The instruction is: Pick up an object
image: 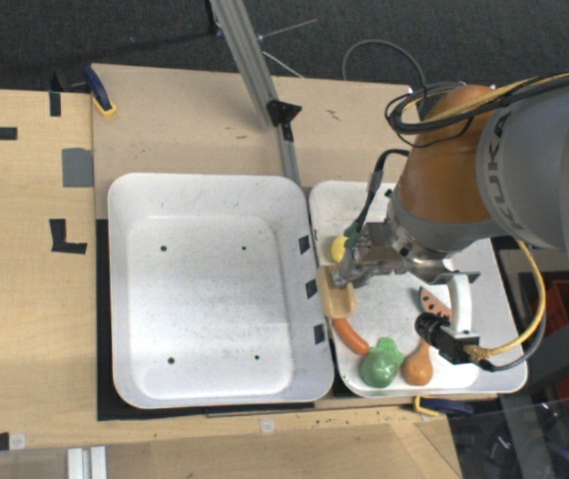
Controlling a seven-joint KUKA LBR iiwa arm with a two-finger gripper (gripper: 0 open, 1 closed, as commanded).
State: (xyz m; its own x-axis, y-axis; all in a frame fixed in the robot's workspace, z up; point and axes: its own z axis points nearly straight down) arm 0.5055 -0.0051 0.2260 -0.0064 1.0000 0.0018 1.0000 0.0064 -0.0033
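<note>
My gripper (347,270) reaches down into the right bin (364,200) near its left wall, right over a tan wooden block (337,298). A yellow object (337,248) sits just behind the fingers. Toward the bin's front lie an orange carrot-like piece (350,336), a green lumpy toy (379,363) and an orange pear-shaped toy (418,365). A red-and-white object (435,300) lies at the right, partly under the arm. The arm hides the bin's middle and back.
The left bin (205,287) stands beside the right one, their rims touching. A metal camera pole (255,73) slants down to the bench behind the bins. Black cables (484,352) loop from the arm over the right bin's front corner.
</note>
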